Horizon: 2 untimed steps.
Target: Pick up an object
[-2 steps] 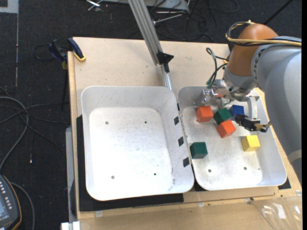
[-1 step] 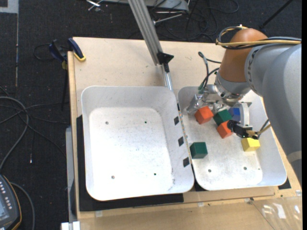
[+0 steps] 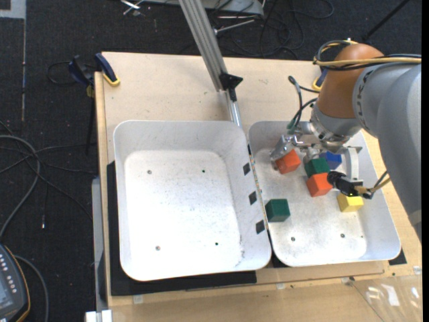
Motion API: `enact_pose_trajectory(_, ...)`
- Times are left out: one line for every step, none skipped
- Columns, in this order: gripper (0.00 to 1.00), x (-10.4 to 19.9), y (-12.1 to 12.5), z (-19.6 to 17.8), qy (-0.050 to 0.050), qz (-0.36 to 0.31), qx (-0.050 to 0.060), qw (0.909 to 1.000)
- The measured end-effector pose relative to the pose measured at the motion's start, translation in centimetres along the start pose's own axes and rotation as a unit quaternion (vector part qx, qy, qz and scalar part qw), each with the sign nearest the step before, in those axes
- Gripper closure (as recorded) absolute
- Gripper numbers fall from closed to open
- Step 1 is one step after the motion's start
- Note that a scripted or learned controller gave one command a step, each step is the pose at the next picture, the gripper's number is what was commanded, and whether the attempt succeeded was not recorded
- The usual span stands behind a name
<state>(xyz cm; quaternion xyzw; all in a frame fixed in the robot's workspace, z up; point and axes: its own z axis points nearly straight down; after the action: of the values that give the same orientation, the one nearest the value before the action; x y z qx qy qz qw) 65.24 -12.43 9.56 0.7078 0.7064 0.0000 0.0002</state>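
Observation:
My gripper (image 3: 292,147) hangs low over the back left part of the right bin (image 3: 322,247). An orange block (image 3: 289,162) sits right at its tip, partly under it; whether it is gripped is unclear. Close to the right lie a dark green block (image 3: 316,166), a blue block (image 3: 333,157) and a second orange block (image 3: 320,184). A yellow block (image 3: 350,202) rests further right, beside a black cable end. Another green block (image 3: 277,210) lies alone near the bin's left wall.
The left bin (image 3: 134,139) stands beside the right one, their walls meeting in the middle. A slanted metal pole (image 3: 204,35) comes down to the bench behind the bins. The arm's orange band (image 3: 345,79) and cables hang over the right bin's back.

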Motion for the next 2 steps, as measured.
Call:
enact_pose_trajectory(0.00,2.0,0.6,0.0,0.000,-0.003,-0.001,1.0000)
enact_pose_trajectory(0.00,1.1,-1.2,0.0,0.000,0.000,0.001,1.0000)
